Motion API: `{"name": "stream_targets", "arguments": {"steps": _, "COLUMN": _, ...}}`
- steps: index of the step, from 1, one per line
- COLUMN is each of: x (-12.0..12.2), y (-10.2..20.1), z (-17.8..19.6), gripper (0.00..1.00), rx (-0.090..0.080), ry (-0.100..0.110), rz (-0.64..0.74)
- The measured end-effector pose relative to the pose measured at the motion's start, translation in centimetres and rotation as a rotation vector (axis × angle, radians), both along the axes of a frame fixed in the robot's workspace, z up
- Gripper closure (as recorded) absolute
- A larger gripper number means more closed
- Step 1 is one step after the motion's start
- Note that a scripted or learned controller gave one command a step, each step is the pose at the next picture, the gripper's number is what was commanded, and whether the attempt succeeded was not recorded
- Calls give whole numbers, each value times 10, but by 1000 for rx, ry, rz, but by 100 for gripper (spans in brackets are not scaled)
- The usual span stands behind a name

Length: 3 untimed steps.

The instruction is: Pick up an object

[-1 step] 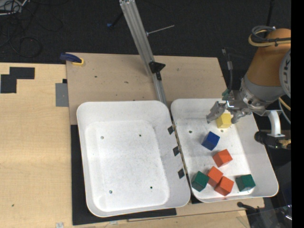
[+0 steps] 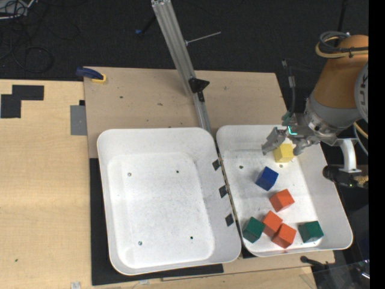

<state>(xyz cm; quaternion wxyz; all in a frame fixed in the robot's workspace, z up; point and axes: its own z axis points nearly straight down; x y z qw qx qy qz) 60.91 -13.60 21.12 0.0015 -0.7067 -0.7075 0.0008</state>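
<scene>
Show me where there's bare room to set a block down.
Left bin: its whole floor is bare. Right bin: bare strip between its left wall and the blue cube. Crowded: near corner, among orange cubes and green cubes.

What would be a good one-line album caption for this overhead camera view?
Robot gripper poised at a yellow block in the right bin, above blue, orange and green blocks.
</scene>
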Motion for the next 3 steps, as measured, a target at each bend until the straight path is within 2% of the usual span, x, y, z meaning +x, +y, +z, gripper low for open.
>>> {"name": "stream_targets", "arguments": {"steps": 2, "x": -1, "y": 2, "z": -119, "gripper": 0, "rx": 1, "ry": 6, "rz": -3}}
{"name": "stream_targets", "arguments": {"steps": 3, "x": 1, "y": 0, "z": -106, "gripper": 100, "rx": 0, "ry": 1, "rz": -9}}
